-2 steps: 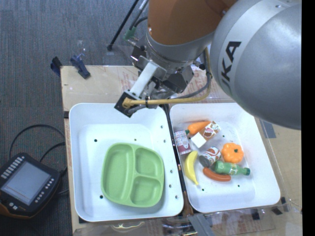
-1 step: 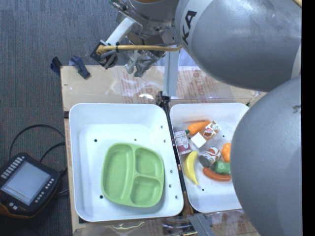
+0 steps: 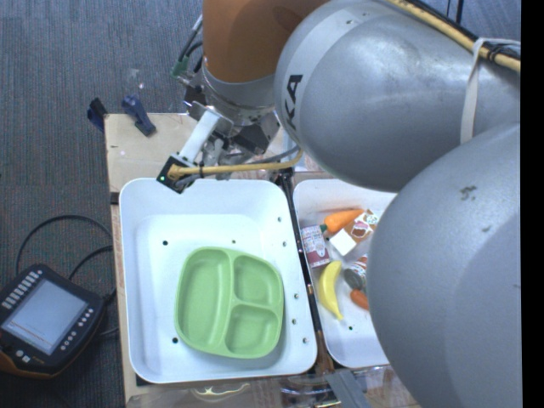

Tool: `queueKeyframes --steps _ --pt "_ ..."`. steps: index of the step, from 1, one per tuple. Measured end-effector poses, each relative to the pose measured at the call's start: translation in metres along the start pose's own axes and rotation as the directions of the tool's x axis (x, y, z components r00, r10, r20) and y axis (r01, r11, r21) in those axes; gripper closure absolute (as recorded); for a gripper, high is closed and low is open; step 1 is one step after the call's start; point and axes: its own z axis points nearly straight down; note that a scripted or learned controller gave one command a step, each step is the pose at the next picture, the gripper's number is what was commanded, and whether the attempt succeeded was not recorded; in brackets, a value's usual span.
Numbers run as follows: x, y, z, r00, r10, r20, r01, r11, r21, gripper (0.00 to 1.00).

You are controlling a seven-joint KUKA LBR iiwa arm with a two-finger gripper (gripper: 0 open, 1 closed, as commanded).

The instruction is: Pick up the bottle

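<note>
Bottle (image 3: 314, 245) placement matters most here: it seems to be the small dark-labelled thing lying on its side at the 9 o'clock edge of the right bin (image 3: 340, 357), pressed close to the wall. The view is partly blocked there, so I take it for the bottle with some doubt. Lying flat against the wall, it probably leaves room for a grasp only from the open 3 o'clock side.

The claw (image 3: 225, 147) hangs past the 12 o'clock rim of the left bin (image 3: 136, 228), well apart from the bottle, with the wrist over it. I cannot tell whether it is open or closed. Nothing shows in its grip, so the pick looks not yet begun.

By count:
- Two bins, side by side.
- One green plate (image 3: 229, 303) with three wells, flat in the middle of the left bin.
- One bottle.
- One banana (image 3: 330, 289), at 5 o'clock from the bottle.
- One carrot (image 3: 342, 219), at 1 o'clock from the bottle.
- One white block (image 3: 342, 242), just beside the bottle at 3 o'clock.

The arm hides the rest of the right bin.
</note>
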Motion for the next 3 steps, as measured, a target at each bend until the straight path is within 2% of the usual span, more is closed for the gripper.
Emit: queueKeyframes --steps 1,2,3 --pt "0.001 -0.004 0.21 0.974 0.225 -0.001 -0.225 0.974 0.002 1.0" --pt "-0.008 -0.006 0.09 0.962 0.272 -0.004 -0.272 0.962 0.0 1.0" --pt "-0.042 -0.063 0.052 1.0 0.025 -0.001 -0.025 1.0 -0.002 1.0"
